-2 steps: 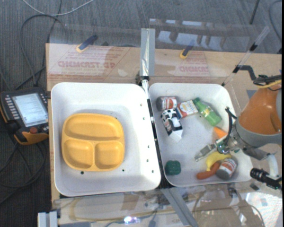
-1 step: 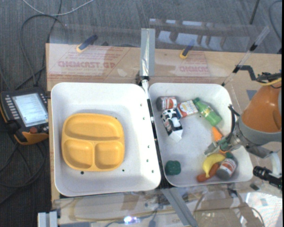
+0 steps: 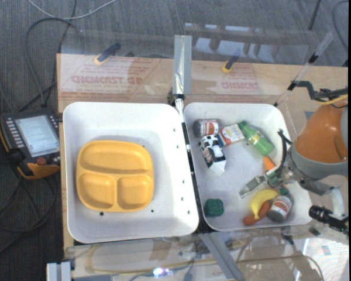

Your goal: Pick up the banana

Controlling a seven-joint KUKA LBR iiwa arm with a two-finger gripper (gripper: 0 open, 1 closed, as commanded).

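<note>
Desk inventory, as I read it from my remote station, one slanted view from above.

Left bin: holds one yellow divided tray, three compartments, lying flat near the bin's middle.

Right bin: holds the clutter.
- Banana: the task item, yellow, short and curved, lying toward the bin's 5 o'clock corner.
- Carrot: orange, touching the banana at its 7 o'clock end.
- Small can: lying on its side just beside the banana at 3 o'clock.
- Green block: dark green, near the bin's 7 o'clock corner, well apart from the banana.
- Cow-patterned carton: black and white, lying toward 10 o'clock of the bin's middle.
- Red can: at the 11 o'clock corner, just above the carton.
- Green bottle: lying tilted near 1 o'clock, beside a red-and-white packet.

Arm: orange band and grey body entering from 3 o'clock, over the right bin's edge.

Pincer: low over the bin, just at 12 o'clock of the banana; I cannot tell if it is released or clenched, and I see nothing grasped in it.

Off the desk at 9 o'clock: a teach pendant on the floor.
</note>
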